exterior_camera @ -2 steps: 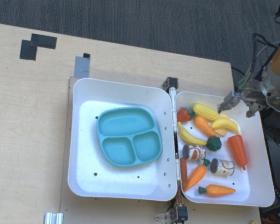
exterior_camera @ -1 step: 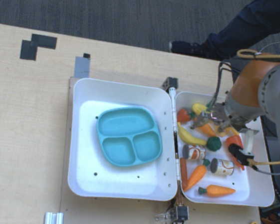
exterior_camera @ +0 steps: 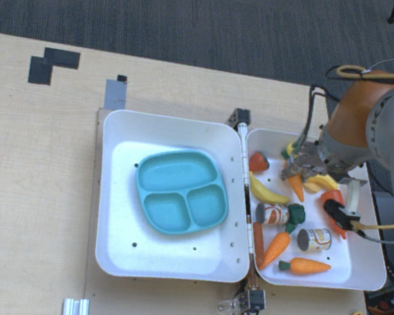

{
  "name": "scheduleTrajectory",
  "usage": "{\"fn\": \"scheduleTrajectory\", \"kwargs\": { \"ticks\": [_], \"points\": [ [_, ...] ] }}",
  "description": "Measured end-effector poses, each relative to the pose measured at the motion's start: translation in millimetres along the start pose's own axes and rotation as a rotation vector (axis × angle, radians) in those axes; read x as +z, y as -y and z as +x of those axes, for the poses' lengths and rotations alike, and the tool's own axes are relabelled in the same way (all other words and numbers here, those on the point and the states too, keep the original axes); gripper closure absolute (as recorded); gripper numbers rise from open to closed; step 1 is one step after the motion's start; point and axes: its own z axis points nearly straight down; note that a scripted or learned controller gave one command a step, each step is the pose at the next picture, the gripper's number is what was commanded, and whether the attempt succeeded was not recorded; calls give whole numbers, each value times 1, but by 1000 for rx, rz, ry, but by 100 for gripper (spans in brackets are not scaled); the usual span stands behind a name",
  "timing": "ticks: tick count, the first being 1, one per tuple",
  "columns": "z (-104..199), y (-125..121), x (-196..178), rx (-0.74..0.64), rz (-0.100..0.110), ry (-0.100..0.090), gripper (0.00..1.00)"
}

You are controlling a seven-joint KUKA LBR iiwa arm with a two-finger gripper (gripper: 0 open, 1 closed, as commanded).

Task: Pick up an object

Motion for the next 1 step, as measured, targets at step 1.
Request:
{"fn": "scheduleTrajectory", "kwargs": {
  "ticks": [1],
  "points": [
    [78, 49, -88, 1, 7, -1, 100]
  ]
}}
